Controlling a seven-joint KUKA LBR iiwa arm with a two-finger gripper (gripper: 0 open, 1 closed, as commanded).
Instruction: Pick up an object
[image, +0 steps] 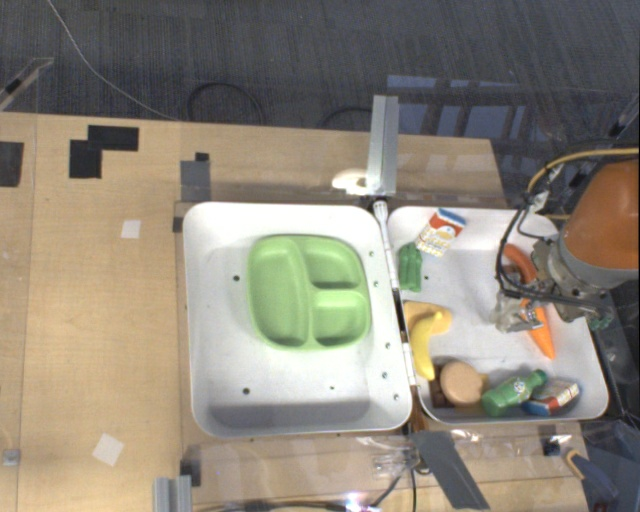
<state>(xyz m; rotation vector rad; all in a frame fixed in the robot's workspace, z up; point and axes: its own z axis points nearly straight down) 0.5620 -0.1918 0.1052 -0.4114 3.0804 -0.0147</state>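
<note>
Hanging low over the right bin (598, 395), the gripper (516, 318) sits at the arm's tip near the bin's right side; whether it is spread or closed cannot be told from this slanted view, and nothing is visibly clamped in it. Just beside it, on the right, lies the orange carrot (541, 335), long axis running from upper left to lower right, its thin end pointing toward the bin's near corner. By judgement this is the nearest candidate, so the coming move turns on a small shift to the right and a grip across that slanted axis. Farther out: a green bottle (514, 392) and a brown round piece (461, 383) along the near wall, a banana (424, 335) by the dividing wall, a small carton (438, 234) at the far end. The left bin (205, 400) holds a green divided tray (305, 291), well apart from the arm
</note>
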